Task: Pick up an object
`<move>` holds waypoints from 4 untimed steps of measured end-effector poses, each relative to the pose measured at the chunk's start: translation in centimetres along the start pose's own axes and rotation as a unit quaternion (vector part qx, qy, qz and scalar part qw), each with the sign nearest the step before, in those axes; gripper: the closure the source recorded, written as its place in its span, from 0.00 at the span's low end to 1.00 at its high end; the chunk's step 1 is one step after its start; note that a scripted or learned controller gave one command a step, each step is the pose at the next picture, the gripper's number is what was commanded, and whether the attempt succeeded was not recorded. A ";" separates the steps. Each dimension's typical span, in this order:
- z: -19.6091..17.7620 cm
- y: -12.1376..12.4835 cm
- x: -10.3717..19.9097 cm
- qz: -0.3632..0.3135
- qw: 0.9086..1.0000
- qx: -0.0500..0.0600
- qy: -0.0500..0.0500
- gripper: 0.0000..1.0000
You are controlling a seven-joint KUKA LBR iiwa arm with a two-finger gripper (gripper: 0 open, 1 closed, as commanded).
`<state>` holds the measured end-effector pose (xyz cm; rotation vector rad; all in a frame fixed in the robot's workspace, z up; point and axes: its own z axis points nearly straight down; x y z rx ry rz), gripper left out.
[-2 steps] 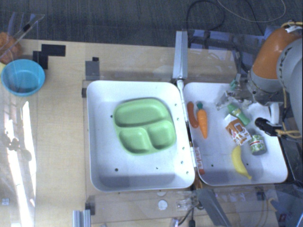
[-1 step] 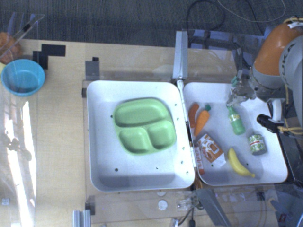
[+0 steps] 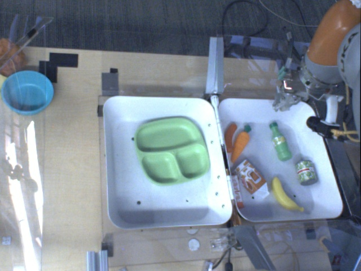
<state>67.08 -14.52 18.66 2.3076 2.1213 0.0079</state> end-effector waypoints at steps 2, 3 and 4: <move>9.9 -4.8 -4.6 -0.111 0.994 0.000 0.000 0.00; 8.5 -4.5 -4.5 -0.112 0.994 -0.004 0.000 1.00; -0.1 -4.2 6.4 -0.147 0.989 0.000 0.001 1.00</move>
